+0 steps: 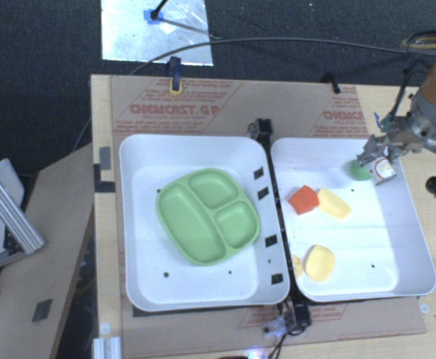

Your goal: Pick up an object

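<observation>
Nearest, two yellow pieces lie in the right bin (412,275): a rounded yellow lump (320,262) by the front edge, with a small yellow bit (297,265) against the dividing wall. Open white floor spreads to their right. Farther in, one orange block (304,200) touches a pale yellow oblong (334,203). The left bin (139,200) carries one green divided tray (207,215), with bare floor all round. At the right bin's far corner, a small green ball (360,170) sits just beneath the gripper (375,159); how wide its jaws stand cannot be told.
</observation>
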Available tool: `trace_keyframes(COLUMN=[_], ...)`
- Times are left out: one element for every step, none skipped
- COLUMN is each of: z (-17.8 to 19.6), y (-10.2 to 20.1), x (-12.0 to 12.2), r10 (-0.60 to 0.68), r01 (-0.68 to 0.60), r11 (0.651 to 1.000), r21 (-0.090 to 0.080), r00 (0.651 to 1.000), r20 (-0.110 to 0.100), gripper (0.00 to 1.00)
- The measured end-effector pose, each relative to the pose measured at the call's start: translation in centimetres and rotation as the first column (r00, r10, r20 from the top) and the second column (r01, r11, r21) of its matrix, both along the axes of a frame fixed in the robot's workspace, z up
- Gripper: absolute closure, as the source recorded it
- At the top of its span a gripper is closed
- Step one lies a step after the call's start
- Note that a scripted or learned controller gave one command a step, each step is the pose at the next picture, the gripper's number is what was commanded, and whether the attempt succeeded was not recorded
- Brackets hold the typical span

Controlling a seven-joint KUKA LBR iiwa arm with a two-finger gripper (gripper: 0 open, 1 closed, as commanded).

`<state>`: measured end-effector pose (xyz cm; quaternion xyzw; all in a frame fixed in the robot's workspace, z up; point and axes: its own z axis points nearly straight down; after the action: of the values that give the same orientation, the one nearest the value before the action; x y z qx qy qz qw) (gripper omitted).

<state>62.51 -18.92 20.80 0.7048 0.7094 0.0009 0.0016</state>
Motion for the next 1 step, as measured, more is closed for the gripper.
trace_keyframes(z=[-0.17], y=[6.11], x=[-1.44], r10=[0.003], r01=[-0.003], r11=[1.0], r21=[0.003], r00=[1.0], r20=[-0.003], gripper=[1.0])
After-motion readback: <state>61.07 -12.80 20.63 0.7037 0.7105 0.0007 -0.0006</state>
